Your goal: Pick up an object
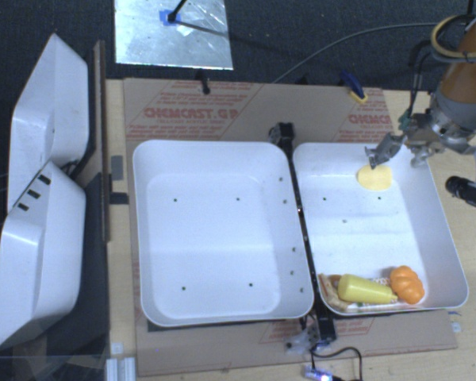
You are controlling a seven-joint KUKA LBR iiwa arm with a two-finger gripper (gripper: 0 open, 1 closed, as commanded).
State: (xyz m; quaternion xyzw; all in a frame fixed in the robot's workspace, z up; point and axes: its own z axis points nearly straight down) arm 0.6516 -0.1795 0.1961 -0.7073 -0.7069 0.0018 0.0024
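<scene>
Nearest the camera, along the front wall of the right bin (452, 272), lie three items: a yellow bottle (365, 289) on its side, an orange pumpkin (407, 284) touching its right end, and a flat tan piece (331, 289) under the bottle's left end, partly hidden. The middle of this bin's floor is bare white with a few small dark dots. Farther back in the same bin, near its rear wall, lies a pale yellow disc (375, 178), flat on the floor. My gripper (394, 154) reaches in from the right above the bin's far right corner; its two fingers stand apart, the left fingertip (374, 159) at the disc's rear edge, nothing between them. The left bin (143, 213) sits just beside the right, the two meeting along a dark divider (300, 221). Both rest on a cardboard sheet (246, 105). Beyond it lies a metal plate (173, 21).
</scene>
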